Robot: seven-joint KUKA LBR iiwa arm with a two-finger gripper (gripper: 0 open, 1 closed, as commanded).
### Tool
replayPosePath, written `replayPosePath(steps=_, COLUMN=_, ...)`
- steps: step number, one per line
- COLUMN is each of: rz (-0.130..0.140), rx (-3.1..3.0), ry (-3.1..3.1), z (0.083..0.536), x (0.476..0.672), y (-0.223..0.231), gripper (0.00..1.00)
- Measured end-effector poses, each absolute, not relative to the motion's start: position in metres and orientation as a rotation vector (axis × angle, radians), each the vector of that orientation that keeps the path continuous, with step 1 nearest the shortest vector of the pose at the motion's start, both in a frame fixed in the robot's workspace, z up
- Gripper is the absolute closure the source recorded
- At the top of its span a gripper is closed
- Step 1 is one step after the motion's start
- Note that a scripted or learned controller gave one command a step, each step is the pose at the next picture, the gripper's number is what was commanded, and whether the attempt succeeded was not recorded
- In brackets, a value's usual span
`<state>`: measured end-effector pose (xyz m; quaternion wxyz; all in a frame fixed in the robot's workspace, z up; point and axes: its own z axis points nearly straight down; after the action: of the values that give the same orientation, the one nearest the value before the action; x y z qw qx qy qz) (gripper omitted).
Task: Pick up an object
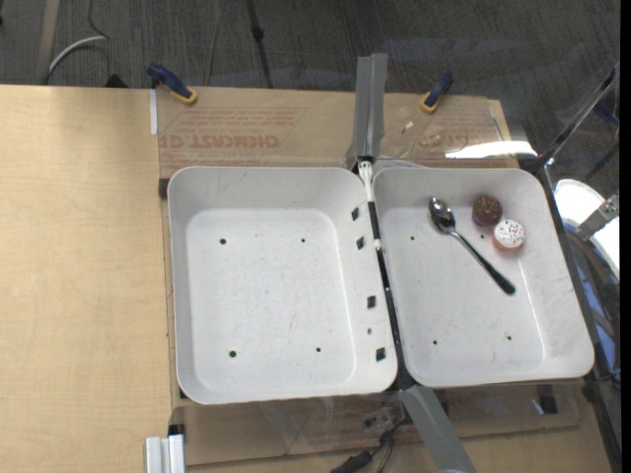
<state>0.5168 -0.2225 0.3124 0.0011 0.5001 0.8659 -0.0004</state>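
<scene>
Right bin (pixel 552 353), far half: one spoon (pixel 467 243), bowl toward far-left, dark handle running near-right; long axis diagonal. Just right of it, two small round pieces, one brown (pixel 487 209), one white-topped (pixel 509 235), touching or nearly so. Gripper state: cannot tell. Arm enters from right, so the handle end lies nearer its approach.

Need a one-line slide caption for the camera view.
Two white bins side by side; the right bin holds a spoon and two small round objects, one brown, one white-topped.

Shiny metal spoon (pixel 469 243) – dark matt handle – (smooth white plastic bins (pixel 187 264), pale wood bench (pixel 79 264))
</scene>
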Motion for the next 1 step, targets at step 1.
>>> replayPosePath(steps=1, rz=-0.002, rx=2.01, ry=2.416, z=0.1895, x=0.4778, y=-0.1903, gripper=1.0)
